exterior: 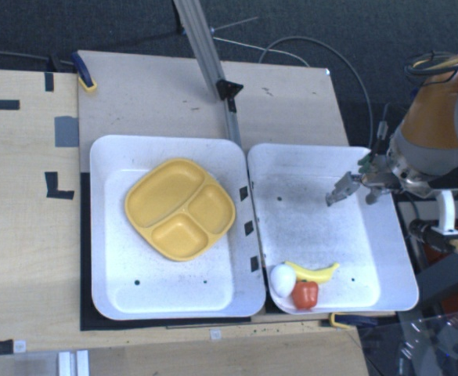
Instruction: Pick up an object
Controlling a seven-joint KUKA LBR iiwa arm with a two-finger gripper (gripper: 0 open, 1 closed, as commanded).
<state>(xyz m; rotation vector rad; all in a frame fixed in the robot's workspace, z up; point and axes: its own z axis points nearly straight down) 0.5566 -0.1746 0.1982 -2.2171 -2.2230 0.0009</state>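
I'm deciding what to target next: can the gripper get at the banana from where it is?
Probably yes: the gripper hangs above the same bin as the banana, with bare floor between, though a white ball and red object crowd it.

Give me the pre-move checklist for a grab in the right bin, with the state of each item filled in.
1. Targets present: ok. Banana, white ball and red fruit lie in the right bin's near corner.
2. Targets spaced for a clean grasp: not ok. All three touch in a cluster against the bin wall.
3. Gripper above a target: not ok. It is toward the bin's far side, away from the cluster.
4. Gripper free of any object: ok.
5. Yellow divided plate out of the way: ok, in the left bin.
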